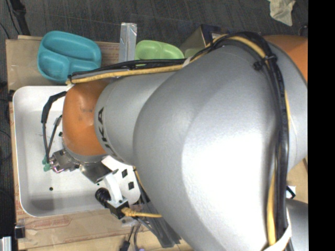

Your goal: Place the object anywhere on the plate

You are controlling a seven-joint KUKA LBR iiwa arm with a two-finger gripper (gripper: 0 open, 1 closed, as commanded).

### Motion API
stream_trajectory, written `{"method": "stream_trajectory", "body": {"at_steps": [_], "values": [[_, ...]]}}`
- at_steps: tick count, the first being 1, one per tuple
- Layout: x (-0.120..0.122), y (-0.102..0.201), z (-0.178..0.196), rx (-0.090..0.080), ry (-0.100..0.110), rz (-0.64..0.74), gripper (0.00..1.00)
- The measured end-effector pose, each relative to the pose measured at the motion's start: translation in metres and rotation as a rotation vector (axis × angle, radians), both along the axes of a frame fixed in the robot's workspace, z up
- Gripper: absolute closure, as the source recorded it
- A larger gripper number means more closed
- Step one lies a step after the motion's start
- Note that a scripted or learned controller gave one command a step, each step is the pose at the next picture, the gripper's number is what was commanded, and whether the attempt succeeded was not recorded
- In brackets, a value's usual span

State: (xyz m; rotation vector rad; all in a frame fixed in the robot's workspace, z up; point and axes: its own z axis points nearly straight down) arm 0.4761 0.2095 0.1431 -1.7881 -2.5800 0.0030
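The grey arm with its orange band (81, 122) stretches across most of the camera view from the right and reaches over the left white bin (29, 140). Its wrist hardware (63, 161) hangs low over the bin floor, and the arm's bulk covers the gripper's fingertips. A small dark speck (51, 188) lies on the bin floor near the front left. The arm hides the plate and the task object.
A teal moulded shape (68, 54) and a green one (157, 50) sit behind the bins on the bench. A crumpled white scrap (280, 7) lies on the dark floor at the far right. Cables run along the arm.
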Motion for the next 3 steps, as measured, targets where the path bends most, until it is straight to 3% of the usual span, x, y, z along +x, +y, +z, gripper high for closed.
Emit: {"method": "stream_trajectory", "body": {"at_steps": [1,2,3], "values": [[0.000,-0.028,0.000,0.000,0.000,0.417,1.00],[-0.001,-0.030,-0.053,0.000,0.001,0.349,1.00],[0.013,-0.118,0.050,0.000,-0.006,0.518,1.00]]}}
